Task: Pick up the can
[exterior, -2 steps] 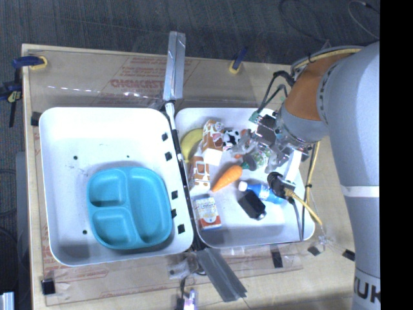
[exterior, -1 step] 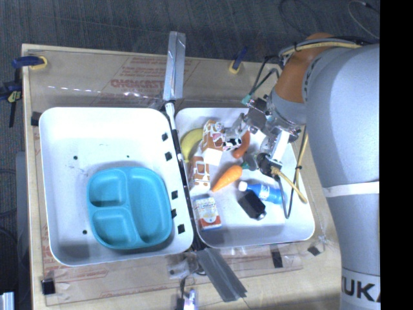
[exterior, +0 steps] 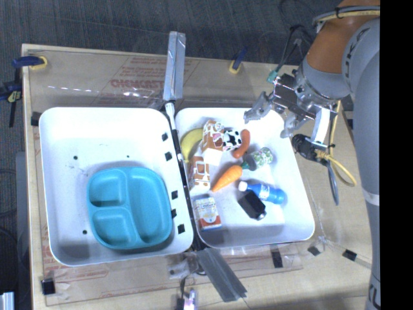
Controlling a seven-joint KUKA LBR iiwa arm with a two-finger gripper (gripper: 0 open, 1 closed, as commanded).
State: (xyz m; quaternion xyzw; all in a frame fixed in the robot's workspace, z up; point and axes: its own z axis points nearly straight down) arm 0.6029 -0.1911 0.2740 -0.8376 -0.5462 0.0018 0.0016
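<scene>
A small green-and-silver can (exterior: 262, 157) lies in the right bin (exterior: 298, 192), beside the tip of a red sausage (exterior: 241, 143) and just right of a carrot (exterior: 225, 177). My gripper (exterior: 271, 121) hovers over the bin's far right part, a little beyond the can and apart from it. Its two fingers (exterior: 255, 113) are spread open with nothing between them.
The right bin also holds a banana (exterior: 188, 142), cow-patterned and brown cartons (exterior: 213, 136), a juice box (exterior: 207, 212), a blue bottle (exterior: 266, 193) and a black cylinder (exterior: 252, 205). A blue divided plate (exterior: 129, 206) lies in the left bin (exterior: 58, 147).
</scene>
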